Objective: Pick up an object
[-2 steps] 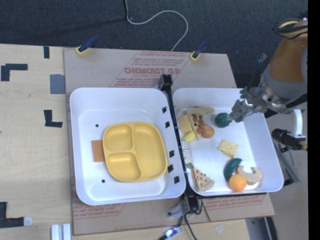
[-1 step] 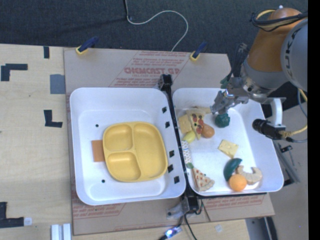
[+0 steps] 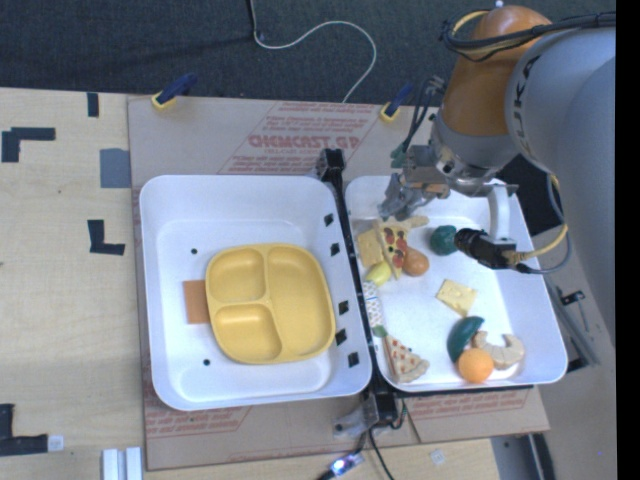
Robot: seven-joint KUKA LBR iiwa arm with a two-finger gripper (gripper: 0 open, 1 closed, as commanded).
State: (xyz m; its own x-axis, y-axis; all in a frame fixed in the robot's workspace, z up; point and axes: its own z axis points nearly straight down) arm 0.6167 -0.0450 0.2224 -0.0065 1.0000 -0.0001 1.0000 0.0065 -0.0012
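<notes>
Right bin (image 3: 530,313), near edge: orange fruit (image 3: 476,366), pizza slice (image 3: 403,359). Mid-bin: cheese wedge (image 3: 456,295). Far left corner: toy food cluster (image 3: 392,251), long axis running toward frame bottom. Claw (image 3: 400,200) sits just above the cluster's upper end; its spread cannot be told. Left bin holds yellow divided tray (image 3: 270,301).

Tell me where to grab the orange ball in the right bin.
Take the orange ball across its middle, coming straight down. It is round, so any pair of opposite sides serves, but the mushroom piece touches its right and a dark green piece crowds above; front and back look freer.
</notes>
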